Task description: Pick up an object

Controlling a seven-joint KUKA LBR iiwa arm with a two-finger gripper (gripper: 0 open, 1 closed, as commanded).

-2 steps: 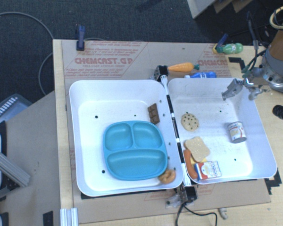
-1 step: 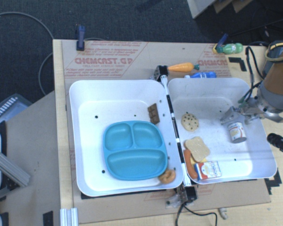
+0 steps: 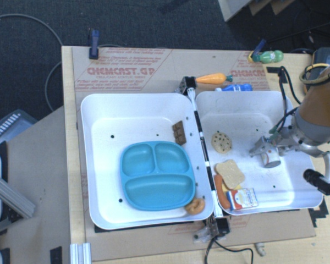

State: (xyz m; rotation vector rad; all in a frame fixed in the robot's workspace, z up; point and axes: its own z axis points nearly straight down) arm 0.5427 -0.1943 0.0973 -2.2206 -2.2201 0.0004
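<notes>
1. In the right white bin (image 3: 275, 100), metal hand (image 3: 265, 154) low over bare floor, clear of round chocolate-chip cookie (image 3: 221, 142) and tan bread slice (image 3: 230, 173); finger state impossible to tell.
2. Likely to close on nothing: items well left.
3. Possible scrape against bin floor.

Arm (image 3: 319, 106) at right edge of frame: orange-brown band, grey metallic wrist section below it. Gripper (image 3: 265, 153) silvery grey metal, small cylindrical part at tip. Black cables loop along arm, upper right; black fitting at lower right.
</notes>
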